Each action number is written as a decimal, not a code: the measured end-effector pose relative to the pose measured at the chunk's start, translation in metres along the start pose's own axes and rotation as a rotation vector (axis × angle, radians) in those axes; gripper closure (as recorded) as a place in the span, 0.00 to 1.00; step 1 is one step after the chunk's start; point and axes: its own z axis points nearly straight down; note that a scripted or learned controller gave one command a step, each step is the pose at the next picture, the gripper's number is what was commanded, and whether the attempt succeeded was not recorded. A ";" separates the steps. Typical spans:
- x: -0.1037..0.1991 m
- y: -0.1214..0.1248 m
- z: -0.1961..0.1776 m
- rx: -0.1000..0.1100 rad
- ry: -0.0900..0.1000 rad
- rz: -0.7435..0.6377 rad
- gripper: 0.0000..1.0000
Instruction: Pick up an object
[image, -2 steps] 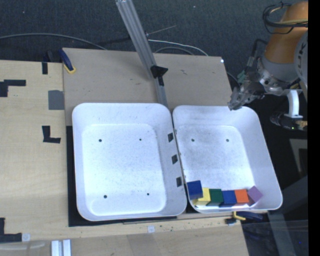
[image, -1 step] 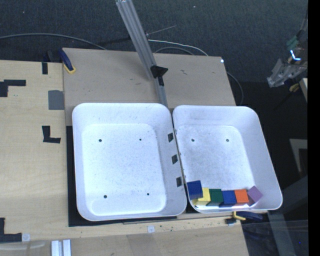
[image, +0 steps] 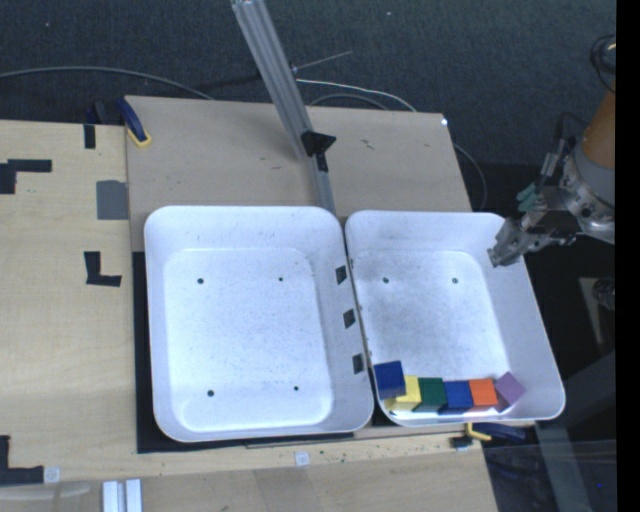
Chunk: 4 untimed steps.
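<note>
Now, side by side on the bench: left shallow white plastic bin (image: 175, 330), right shallow white plastic bin (image: 520, 300). Hovering over the right bin's far right rim, grey two-finger gripper (image: 508, 249), finger state impossible to tell. Lined along that bin's near wall, well apart from the gripper: small coloured blocks (image: 445, 391), blue, yellow, green, blue, orange, purple.

Table (image: 230, 150): tan surface. Two white bins side by side, left bin (image: 160, 330), right bin (image: 535, 330) at 3 o'clock, rims touching.
</note>
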 end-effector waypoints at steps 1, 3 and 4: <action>0.110 0.009 0.108 -0.002 0.000 -0.008 1.00; 0.029 0.034 0.017 -0.020 -0.009 0.005 1.00; 0.044 0.039 0.054 -0.008 -0.004 -0.001 1.00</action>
